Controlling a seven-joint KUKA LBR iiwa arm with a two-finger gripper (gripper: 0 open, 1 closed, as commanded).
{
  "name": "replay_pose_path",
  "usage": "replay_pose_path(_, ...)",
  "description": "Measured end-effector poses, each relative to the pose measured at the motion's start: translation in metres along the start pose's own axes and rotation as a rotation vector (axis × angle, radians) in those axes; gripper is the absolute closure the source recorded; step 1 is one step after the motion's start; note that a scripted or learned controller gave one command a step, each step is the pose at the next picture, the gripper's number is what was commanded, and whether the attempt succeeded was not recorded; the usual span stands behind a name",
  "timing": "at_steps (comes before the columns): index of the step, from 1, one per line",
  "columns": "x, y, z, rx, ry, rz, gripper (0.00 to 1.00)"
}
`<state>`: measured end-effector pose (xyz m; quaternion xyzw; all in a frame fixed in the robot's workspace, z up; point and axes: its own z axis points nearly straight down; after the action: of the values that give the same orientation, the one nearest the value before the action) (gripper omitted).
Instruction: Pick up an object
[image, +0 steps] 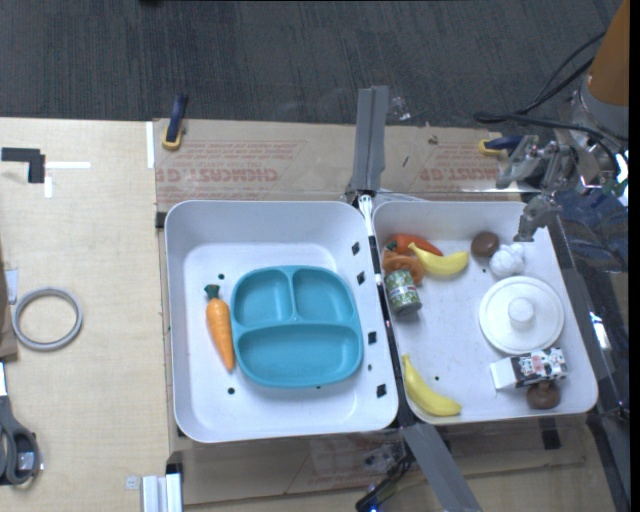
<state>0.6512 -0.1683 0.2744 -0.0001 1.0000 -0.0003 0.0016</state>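
Note:
The right bin (455, 335) holds a small yellow banana (445, 263), a red pepper (412, 244), a green jar (403, 293), a brown ball (485, 243), a white ball (506, 260), a round white lidded bowl (520, 312), a white cow-print carton (530, 369), a brown lump (543, 396) and a larger banana (430, 392). In the left bin (190, 250) lie a teal divided plate (297, 327) and a carrot (220, 330). My gripper (534, 205) hangs over the right bin's far right corner, just above and right of the white ball, with nothing seen in it.
A grey tape roll (45, 318) and scissors (15, 452) lie on the wooden bench at the left. A blue and yellow clamp (177, 122) sits on the cardboard behind the bins. Cables trail along the arm at the upper right.

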Motion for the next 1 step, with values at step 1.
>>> replay_pose_path(1, -0.0081, -0.0144, 0.1530, 0.000, 0.000, 0.064, 0.00)
